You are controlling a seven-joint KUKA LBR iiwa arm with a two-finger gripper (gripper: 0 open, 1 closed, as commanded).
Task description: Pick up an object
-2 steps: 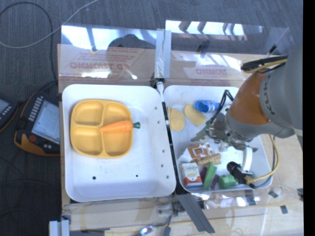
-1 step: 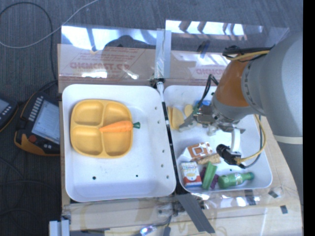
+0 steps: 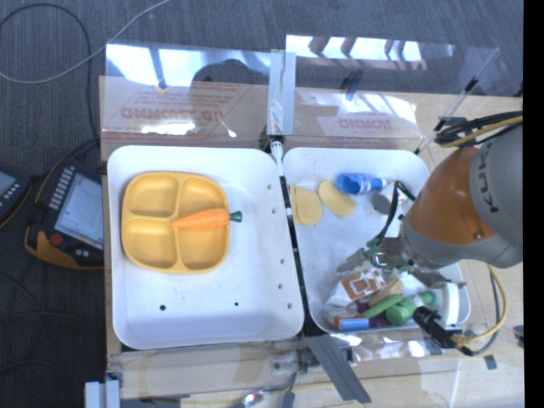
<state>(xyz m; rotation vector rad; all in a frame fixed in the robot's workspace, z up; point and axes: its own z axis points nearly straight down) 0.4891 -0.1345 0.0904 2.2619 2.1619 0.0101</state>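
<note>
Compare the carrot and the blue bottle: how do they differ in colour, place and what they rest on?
The carrot is orange with a green end; the blue bottle is blue. The carrot lies in the left bin, the bottle in the right bin. The carrot rests across the yellow divided plate; the bottle lies on the bin floor. Both lie on their sides.

The bench [image 3: 399, 113] bears two shallow white bins: the left bin [image 3: 204, 313] and right bin [image 3: 316, 253] (touching, it seems, along their inner rims).

Arm [image 3: 501, 185]: partial letters "KU". Cardboard [image 3: 170, 113] print mirrored, unreadable.
</note>
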